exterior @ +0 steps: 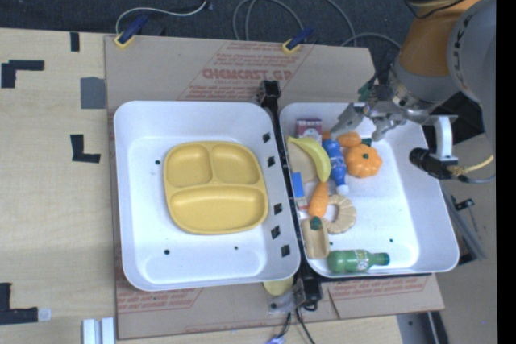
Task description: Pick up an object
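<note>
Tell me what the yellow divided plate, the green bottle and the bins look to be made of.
Yellow divided plate: likely moulded plastic, matte, with smooth rounded compartment ridges. Green bottle: probably translucent plastic, glossy, with a white label band. Bins: apparently thin white plastic, slightly glossy, with rounded formed corners.

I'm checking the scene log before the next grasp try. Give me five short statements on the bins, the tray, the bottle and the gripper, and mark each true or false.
1. The yellow divided tray lies in the left bin. True.
2. The green bottle stands upright in the middle of the right bin. False: it lies on its side near that bin's front edge.
3. The gripper is above the back part of the right bin, near the orange pumpkin. True.
4. The gripper holds the banana. False: the banana lies in the right bin, apart from the gripper, and nothing shows between the fingers.
5. The tray holds a carrot. False: its compartments show nothing in them; the carrot lies in the right bin.
</note>
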Controlling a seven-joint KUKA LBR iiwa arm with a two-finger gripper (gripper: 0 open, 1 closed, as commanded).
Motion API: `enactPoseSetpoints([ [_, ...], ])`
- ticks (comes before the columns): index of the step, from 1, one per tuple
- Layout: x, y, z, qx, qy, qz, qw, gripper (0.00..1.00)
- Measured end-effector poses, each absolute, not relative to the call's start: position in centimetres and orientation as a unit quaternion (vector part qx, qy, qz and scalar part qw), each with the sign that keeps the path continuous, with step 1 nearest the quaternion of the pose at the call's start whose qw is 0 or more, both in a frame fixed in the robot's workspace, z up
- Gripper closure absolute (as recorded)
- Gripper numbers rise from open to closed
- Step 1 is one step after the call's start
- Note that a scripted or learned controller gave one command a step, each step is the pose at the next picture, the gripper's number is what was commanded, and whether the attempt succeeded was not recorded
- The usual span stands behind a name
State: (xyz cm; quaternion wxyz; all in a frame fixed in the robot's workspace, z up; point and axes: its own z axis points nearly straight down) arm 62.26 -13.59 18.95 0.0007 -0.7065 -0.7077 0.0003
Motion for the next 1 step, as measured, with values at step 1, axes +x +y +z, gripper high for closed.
enactPoseSetpoints([
  [1,64.94,-9.88,8.12,-0.706,-0.708,0.0015,0.001,0.0],
])
